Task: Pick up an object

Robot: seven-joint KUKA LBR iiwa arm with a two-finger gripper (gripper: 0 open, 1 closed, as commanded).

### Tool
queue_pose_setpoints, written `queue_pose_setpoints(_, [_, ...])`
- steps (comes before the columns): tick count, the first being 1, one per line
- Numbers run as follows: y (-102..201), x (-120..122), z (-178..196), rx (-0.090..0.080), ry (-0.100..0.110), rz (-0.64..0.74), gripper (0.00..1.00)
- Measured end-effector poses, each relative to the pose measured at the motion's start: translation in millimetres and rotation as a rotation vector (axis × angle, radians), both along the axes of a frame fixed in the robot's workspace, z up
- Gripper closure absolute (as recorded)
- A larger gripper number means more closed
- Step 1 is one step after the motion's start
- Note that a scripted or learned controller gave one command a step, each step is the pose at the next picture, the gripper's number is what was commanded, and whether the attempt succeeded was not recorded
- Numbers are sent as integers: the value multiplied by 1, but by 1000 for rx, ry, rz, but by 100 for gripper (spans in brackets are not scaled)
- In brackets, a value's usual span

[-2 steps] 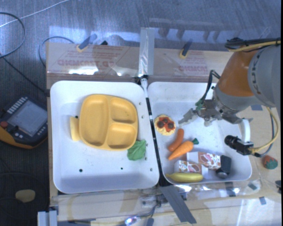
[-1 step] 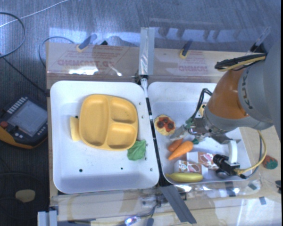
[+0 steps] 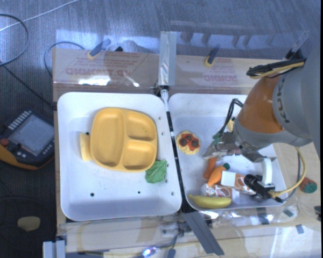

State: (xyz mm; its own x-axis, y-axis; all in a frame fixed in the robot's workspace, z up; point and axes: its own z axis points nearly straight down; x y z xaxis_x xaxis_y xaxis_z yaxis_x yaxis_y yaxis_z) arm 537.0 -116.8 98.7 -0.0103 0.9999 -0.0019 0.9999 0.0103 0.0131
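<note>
Reaching in over the right bin (image 3: pixel 175 144), the arm (image 3: pixel 282 109) had its tool (image 3: pixel 222 148) low among the clutter toward that bin's front edge, just above an orange carrot-like piece (image 3: pixel 211 167); whether it was spread or closed, or had hold of anything, could not be told from this slanted view. The likely targets lay packed together there: the carrot piece, a small carton (image 3: pixel 234 180) touching it, and a banana (image 3: pixel 210 201) along the front wall. A little pizza slice (image 3: pixel 188 142) sat apart by the bin's left wall. In the left bin (image 3: pixel 70 198), a yellow divided plate (image 3: pixel 124 138) filled the middle with a green leaf (image 3: pixel 156 172) at its front right corner. The main risk, as I judged it, was crowding: a closing tool might catch two things at once, or nudge the round carrot piece aside so that it rolled free. The nearby cable (image 3: pixel 293 184) might also snag.
</note>
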Motion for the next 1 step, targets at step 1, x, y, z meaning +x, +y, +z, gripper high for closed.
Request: queue_pose_setpoints(1, [35, 74, 154, -2, 16, 40, 100])
